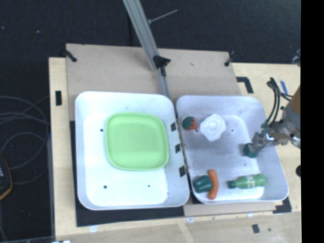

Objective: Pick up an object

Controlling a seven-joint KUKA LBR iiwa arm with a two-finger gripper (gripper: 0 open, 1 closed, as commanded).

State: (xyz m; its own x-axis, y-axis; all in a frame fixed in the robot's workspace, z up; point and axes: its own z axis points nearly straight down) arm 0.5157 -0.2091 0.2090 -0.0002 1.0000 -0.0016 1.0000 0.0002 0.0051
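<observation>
So we've got the gripper (258, 145) down at the right wall of the right bin (238, 105), right on a small dark green object (250, 150), touching it as far as we can see. Honestly we can't tell its state. A green bottle (247, 181) lies nearby, toward the front.

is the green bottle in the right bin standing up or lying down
Lying down. The green bottle rests on its side on the floor of the right bin, its length running across the view, near the bin's front edge.
</observation>
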